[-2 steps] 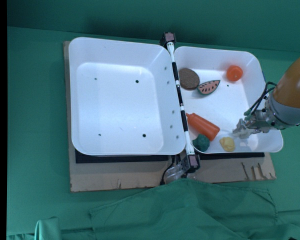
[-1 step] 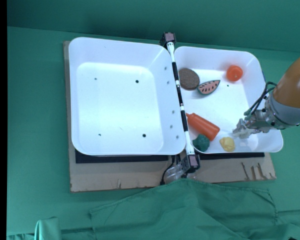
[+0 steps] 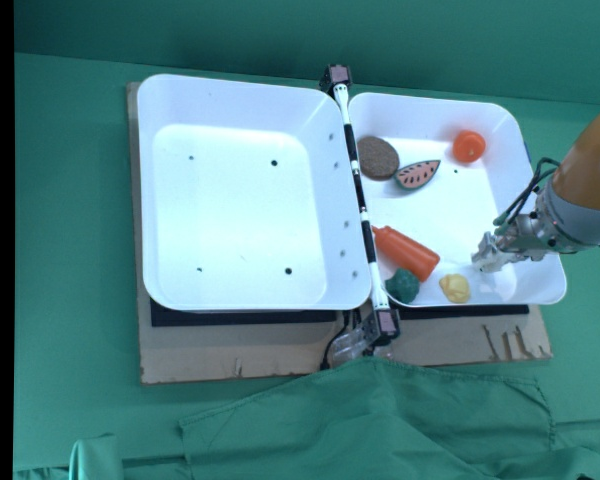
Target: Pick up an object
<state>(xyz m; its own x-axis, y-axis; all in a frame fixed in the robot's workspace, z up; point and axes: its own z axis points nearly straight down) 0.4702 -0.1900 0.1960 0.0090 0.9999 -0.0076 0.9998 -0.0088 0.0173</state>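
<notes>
Green cloth [image 3: 70, 218] covers the bench, with a sheet of cardboard [image 3: 440, 343] laid under two shallow white bins. Left bin [image 3: 160, 178]: the larger-looking tray, showing bare floor with a few small dark dots. Right bin [image 3: 500, 128]: holds all the loose items. A striped bar [image 3: 355, 183] runs along the seam between the two bins.

Arm [image 3: 595, 183]: enters from the right, orange band above the wrist, reaching over the near right corner of the right bin. Gripper [image 3: 490, 256]: low over the bin floor at that corner; the state of its jaws cannot be determined at this angle, and nothing is seen between them.

Items in the right bin, largest first:
- carrot [image 3: 407, 249], orange, lying slantwise against the left wall;
- brown disc [image 3: 378, 156], far left;
- watermelon slice [image 3: 417, 174], just beside the disc;
- orange ball [image 3: 468, 146], far right;
- green lump [image 3: 402, 286], touching the carrot's near end;
- yellow lump [image 3: 455, 288], near edge, just left of the gripper.

Step in hand, as judged: approach to a grasp; no item is lifted yet. The yellow lump is the nearest candidate. The next move calls for a short shift left to centre the gripper over it, descent, closure, then a lift clear of the bin wall.
</notes>
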